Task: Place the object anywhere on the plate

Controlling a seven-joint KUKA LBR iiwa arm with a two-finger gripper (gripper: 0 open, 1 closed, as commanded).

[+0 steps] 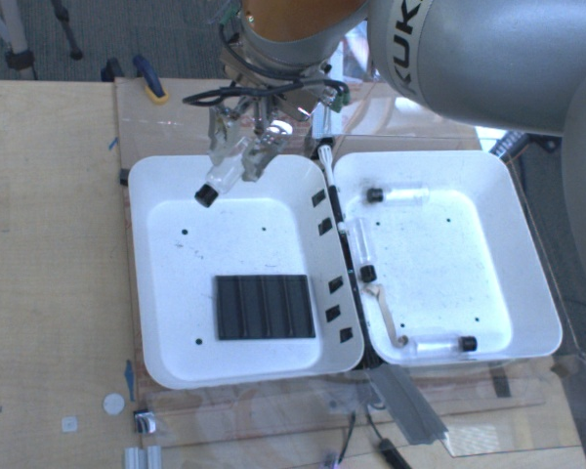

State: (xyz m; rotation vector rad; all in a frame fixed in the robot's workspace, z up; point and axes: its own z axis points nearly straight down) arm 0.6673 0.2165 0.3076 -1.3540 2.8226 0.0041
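A clear tube [222, 175] with a black cap at its lower end hangs tilted over the far left part of the left bin [166, 360]. My gripper [242, 152] is shut on its upper end. The black ribbed plate [264, 307] lies flat in the near half of the left bin, well below and a little to the right of the held tube. The tube's capped end points down-left, away from the plate. The arm's orange band and grey wrist sit above the gripper at the top of the view.
The right bin [527, 262] holds several more clear tubes with black caps: one at the far side [398, 195], one along the left wall [358, 245], one near the front [438, 344]. Black clips line the ridge between the bins [334, 252].
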